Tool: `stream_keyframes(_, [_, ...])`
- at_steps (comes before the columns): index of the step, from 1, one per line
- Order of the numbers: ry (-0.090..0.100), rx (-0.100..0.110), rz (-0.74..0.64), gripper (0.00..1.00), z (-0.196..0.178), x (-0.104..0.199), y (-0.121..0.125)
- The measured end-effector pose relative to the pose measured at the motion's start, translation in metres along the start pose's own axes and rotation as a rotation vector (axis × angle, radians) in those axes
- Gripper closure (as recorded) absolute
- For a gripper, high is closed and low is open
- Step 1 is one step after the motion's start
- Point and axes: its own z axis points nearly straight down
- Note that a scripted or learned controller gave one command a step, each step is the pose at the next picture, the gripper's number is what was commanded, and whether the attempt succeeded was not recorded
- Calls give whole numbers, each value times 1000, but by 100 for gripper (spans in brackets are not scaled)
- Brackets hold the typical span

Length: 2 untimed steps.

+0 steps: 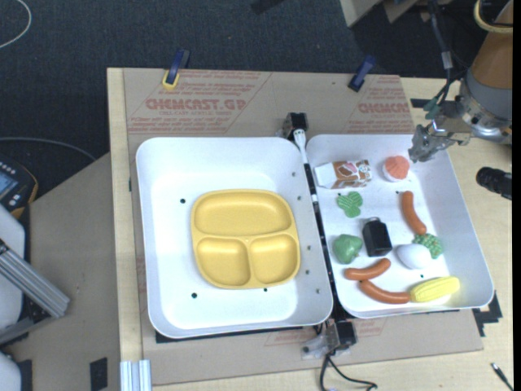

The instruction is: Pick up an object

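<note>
The end effector point(426, 142) hangs over the right bin's point(472, 243) far edge — grip state unclear — just beside a small round pink-red toy point(397, 167) lying loose, flat, at the bin's far end.

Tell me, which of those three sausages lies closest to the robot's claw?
The upright sausage near the right bin's far side, below the gripper; the other two lie along the near edge.

Toy food scattered in right bin point(468, 218): sausages point(413, 211), corn cob point(435, 287), white egg point(411, 255), broccoli point(350, 204), black block point(376, 236) at centre.
</note>
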Motion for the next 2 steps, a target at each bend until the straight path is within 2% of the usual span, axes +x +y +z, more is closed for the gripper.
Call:
stream_keyframes(1, [-1,-4,-2,100,-7,50,14])
stream_keyframes(2, [1,2,-1,100,5,108,21])
